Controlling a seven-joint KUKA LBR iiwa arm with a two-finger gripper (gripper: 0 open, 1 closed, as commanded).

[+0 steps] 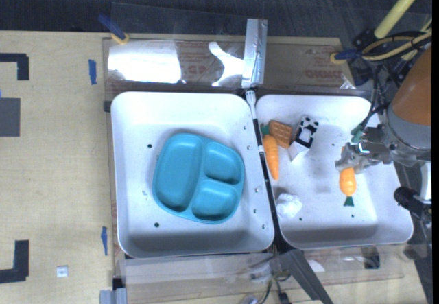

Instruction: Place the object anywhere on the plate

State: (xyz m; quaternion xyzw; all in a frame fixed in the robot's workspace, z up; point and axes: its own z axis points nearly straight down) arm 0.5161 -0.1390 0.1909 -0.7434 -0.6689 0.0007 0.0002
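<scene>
Pincer (351, 162) hovering at right bin's (322, 235) edge, touching small carrot (348, 182); can't tell its state. Plate (197, 178) sitting in left bin (137, 227). Confirming grip, lifting clear over divider

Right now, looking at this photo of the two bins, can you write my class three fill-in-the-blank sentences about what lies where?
1. The blue plate lies in the ____ bin.
2. The plate has ____ compartments.
3. The small carrot beneath the gripper lies in the ____ bin, as does the bigger carrot by the divider.

Missing words: left; three; right
</scene>
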